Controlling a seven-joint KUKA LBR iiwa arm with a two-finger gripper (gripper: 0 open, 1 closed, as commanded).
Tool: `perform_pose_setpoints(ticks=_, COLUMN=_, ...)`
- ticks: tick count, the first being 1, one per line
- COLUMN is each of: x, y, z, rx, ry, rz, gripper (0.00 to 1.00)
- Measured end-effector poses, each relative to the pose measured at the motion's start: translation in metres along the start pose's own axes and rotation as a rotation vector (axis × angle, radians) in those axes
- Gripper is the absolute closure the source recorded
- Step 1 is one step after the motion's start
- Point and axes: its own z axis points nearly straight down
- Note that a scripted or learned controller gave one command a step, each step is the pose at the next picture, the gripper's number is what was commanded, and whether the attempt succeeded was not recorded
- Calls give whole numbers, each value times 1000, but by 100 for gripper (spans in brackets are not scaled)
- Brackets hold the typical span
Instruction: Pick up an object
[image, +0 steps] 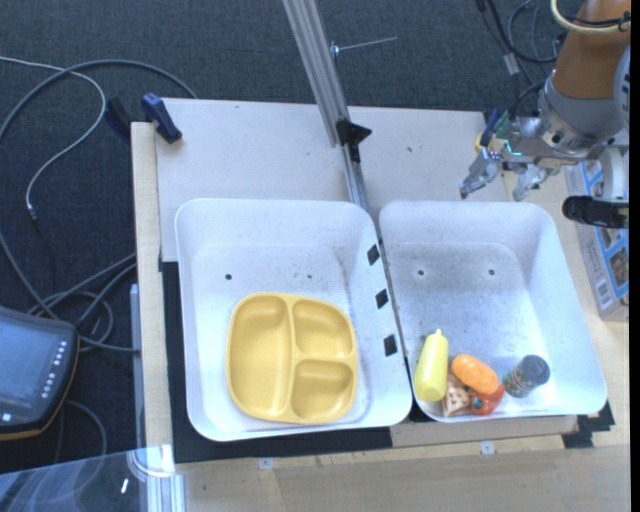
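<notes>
1. Nearest the camera, along the front wall of the right bin (560, 250), lies a cluster of small things: a yellow bottle (432, 366), touching it an orange piece (474, 373) with a red-and-tan scrap (462, 402) under it, and just beside those a dark round can (526, 375). Any one of them would do for the pick; none has been lifted.
2. In the left bin (200, 240) a yellow divided tray (292, 356) lies flat near the front, apart from the cluster.
3. The back half of the right bin is bare, so nothing stands between the arm and the cluster; the crowding is the trouble, since the pieces touch one another and sit hard against the front wall.
4. Farthest back, the tool (497, 172) hangs over the surface (260, 150) just beyond the right bin's rear rim, well apart from the things. Its fingers look spread with nothing between them.
5. Judged so, the task is barely begun: approach, descent, grasp and lift all remain.
</notes>
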Motion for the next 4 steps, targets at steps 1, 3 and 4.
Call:
perform_pose_setpoints(ticks=1, x=0, y=0, z=0, rx=0, ry=0, rz=0, gripper=0)
perform_pose_setpoints(ticks=3, x=13, y=-6, z=101, rx=6, ry=1, rz=0, gripper=0)
perform_pose_setpoints(ticks=4, x=14, y=-7, z=154, rx=6, ry=1, rz=0, gripper=0)
